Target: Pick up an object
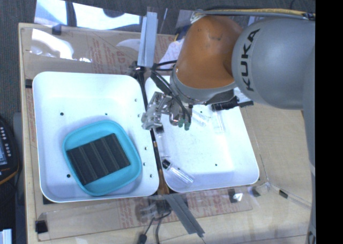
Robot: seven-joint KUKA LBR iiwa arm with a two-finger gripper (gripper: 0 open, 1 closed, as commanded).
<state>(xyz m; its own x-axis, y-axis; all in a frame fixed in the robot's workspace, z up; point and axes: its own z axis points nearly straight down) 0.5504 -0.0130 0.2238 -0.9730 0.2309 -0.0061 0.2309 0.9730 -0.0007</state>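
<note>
My gripper hangs under the orange wrist band at the left edge of the right bin, close to the wall between the two bins. Nothing shows in its grip. A small clear tube with a dark cap lies near the right bin's front left corner, below the gripper. A clear plastic piece lies just right of the gripper, partly under the arm. In the left bin sits a light blue dish with a dark ridged insert, well to the left of the gripper.
The grey arm covers the back half of the right bin. A metal bracket stands behind the bins. A clamp and cables sit at the bench's front edge.
</note>
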